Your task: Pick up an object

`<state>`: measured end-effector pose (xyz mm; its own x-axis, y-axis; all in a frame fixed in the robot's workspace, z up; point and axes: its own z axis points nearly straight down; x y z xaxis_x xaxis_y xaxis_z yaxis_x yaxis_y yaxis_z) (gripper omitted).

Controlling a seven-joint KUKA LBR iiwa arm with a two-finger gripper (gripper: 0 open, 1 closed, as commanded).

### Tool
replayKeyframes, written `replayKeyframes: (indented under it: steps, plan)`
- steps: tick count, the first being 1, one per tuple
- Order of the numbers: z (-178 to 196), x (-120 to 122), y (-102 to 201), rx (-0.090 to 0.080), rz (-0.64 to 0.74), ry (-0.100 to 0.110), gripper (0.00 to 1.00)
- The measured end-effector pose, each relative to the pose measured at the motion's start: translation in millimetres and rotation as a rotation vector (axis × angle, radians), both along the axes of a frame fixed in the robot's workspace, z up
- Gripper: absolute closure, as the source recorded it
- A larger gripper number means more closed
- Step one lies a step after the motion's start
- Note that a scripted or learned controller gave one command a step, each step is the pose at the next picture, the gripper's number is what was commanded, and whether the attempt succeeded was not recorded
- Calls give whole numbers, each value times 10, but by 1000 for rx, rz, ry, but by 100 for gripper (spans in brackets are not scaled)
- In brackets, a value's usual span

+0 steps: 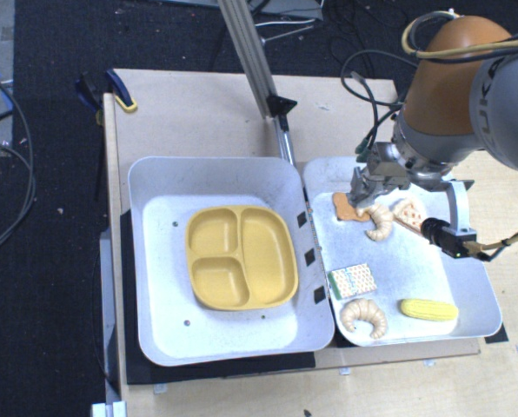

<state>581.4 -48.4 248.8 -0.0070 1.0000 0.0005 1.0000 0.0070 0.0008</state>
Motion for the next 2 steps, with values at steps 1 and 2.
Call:
replayKeyframes:
  steps: [1,2]
  plan:
    - [-20,-9,457,1,0,1,100]
    - [13,61,1054,1,2,-1,100]
